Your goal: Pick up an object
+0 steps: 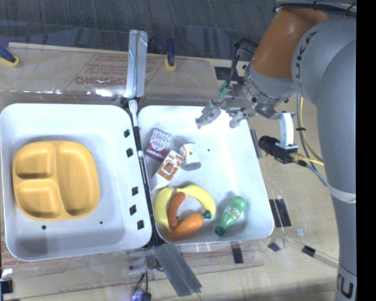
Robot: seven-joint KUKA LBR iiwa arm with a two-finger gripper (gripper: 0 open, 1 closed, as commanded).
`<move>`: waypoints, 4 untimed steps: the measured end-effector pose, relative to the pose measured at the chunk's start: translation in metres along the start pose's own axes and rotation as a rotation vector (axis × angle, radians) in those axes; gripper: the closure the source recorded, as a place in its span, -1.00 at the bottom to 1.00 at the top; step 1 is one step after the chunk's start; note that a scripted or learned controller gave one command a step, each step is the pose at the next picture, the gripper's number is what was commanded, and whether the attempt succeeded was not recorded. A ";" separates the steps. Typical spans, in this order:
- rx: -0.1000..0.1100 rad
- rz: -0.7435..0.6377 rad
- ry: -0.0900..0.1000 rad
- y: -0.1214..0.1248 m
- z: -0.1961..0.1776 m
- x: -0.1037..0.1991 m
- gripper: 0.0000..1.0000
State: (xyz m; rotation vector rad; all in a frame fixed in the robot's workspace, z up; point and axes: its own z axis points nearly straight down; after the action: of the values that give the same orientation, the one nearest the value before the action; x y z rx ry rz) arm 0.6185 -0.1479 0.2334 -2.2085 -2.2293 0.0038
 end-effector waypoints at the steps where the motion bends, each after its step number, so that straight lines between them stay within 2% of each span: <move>1: -0.001 -0.080 0.000 -0.039 0.038 0.004 -1.00; 2: -0.001 -0.155 0.000 -0.095 0.116 -0.030 -1.00; 3: -0.002 -0.418 0.000 -0.141 0.065 -0.009 -1.00; 4: -0.002 -0.398 0.000 -0.113 0.143 -0.030 -1.00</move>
State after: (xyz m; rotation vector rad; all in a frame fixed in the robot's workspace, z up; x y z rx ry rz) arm 0.5049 -0.1787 0.0911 -1.7247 -2.6226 0.0009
